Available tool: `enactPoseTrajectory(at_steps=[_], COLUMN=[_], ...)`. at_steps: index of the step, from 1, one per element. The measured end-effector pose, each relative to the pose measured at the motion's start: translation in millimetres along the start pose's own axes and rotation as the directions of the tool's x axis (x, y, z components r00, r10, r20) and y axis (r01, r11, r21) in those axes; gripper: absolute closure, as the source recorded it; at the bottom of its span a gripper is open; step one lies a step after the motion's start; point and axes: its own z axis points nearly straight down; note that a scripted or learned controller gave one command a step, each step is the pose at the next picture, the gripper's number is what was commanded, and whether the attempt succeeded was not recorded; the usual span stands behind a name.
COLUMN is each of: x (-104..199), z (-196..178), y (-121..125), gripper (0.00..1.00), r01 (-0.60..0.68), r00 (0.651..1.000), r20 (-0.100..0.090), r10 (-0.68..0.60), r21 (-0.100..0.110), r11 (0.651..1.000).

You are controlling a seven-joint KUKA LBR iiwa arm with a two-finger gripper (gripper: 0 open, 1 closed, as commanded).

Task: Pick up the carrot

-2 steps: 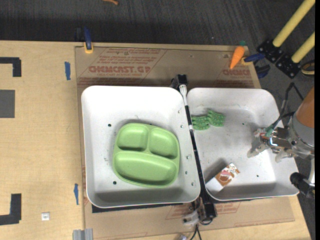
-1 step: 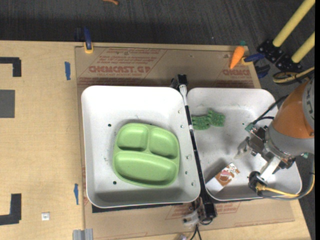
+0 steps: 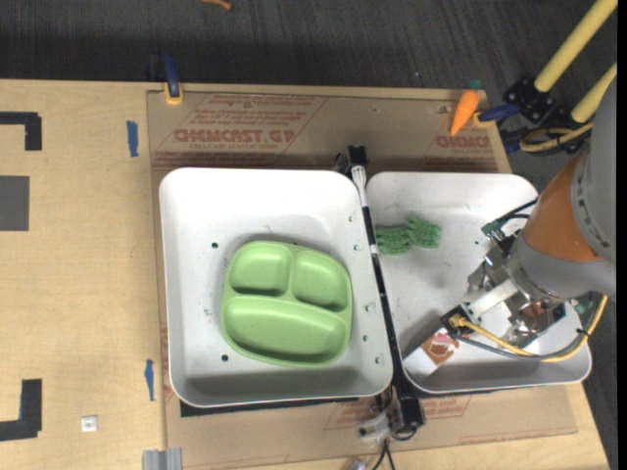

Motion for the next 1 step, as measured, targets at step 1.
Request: enactPoseTrajectory(at_steps=[1], x=[-38.0], z=[-62.9], y=[80.2], gripper=[0.00], r01=[0.103], r00=[0.995], r20=[0.000], r10=[-0.103], r21=[0.000], r11=[0.995])
